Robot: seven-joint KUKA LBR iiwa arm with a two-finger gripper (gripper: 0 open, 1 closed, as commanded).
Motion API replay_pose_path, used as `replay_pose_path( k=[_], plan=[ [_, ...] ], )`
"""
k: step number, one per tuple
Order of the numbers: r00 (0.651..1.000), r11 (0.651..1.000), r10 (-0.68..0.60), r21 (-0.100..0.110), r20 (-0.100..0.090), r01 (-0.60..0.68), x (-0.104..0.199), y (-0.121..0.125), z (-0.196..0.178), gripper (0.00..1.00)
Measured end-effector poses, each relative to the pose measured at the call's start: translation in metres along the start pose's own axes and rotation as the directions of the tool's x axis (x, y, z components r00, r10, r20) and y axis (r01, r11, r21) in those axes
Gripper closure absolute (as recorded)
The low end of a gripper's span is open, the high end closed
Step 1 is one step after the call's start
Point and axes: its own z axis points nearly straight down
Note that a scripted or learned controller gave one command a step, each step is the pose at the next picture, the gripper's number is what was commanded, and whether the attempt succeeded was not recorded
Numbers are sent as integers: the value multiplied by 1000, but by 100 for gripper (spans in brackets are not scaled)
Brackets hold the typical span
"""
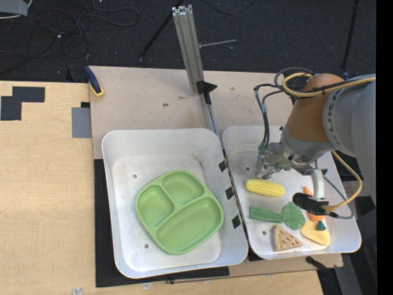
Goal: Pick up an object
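Observation:
My gripper [268,169] hangs low in the right bin [236,146], just above the left end of a yellow corn cob [266,188]. The corn lies flat in the bin's middle, and nothing shows between the fingers. A green broccoli-like piece with a long stem [277,215] lies in front of the corn. A tan pizza slice [285,239] and a yellow cheese wedge [317,234] rest at the bin's front. An orange carrot-like piece [317,216] lies by the right side.
The left bin [120,158] holds a green divided plate [178,211]. A metal post [189,48] rises behind the bins. The grey arm [344,115] with its orange band covers the right bin's back right part.

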Motion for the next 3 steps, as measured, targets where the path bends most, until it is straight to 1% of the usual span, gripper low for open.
replay_pose_path(
  k=[2,3],
  plan=[
    [1000,1000,1,-6,2,-1,-11,2,-87,100],
    [1000,1000,-6,-6,1,6,-7,-4,-135,100]
  ],
)
